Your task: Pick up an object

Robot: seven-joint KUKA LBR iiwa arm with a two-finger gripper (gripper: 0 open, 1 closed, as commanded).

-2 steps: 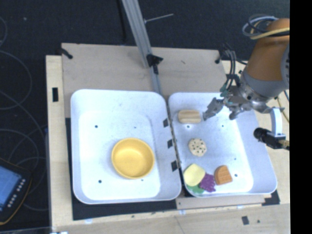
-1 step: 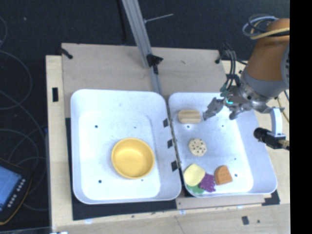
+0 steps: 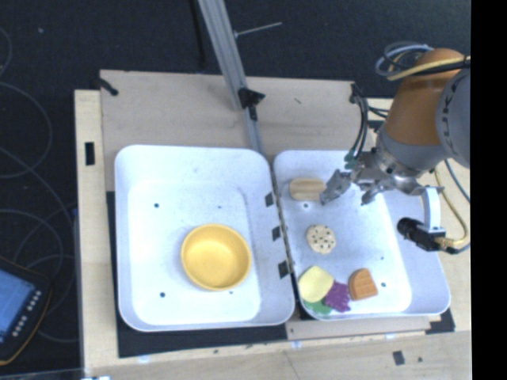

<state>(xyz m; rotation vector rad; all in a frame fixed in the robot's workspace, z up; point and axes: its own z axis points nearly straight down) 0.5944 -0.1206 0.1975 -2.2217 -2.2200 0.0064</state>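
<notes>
So the closest thing to grab is that tan bread-roll-looking piece [image 3: 306, 189], lying at the back left of the right bin [image 3: 420, 287], just left of the gripper [image 3: 352, 187]. Your gripper's fingers look spread apart and there's nothing between them, so you're holding nothing. My guess is the roll is a light toy, probably plastic or foam, fairly stiff and maybe a bit slick, so I'd pinch it across its short width around the middle rather than end to end. Below it, nearer the middle of the bin, is one round cookie [image 3: 321, 239], flat, so harder to get fingers under. At the front edge there's a little cluster: one yellow-green piece [image 3: 314, 283], one purple piece [image 3: 339, 297] touching it, and one orange-brown slice [image 3: 363, 284] just beside that. Crowded, so I'd skip those. That makes five small items in the right bin. The left bin [image 3: 142, 172] has one yellow bowl [image 3: 215, 256], sitting upright, well apart from everything else.
</notes>
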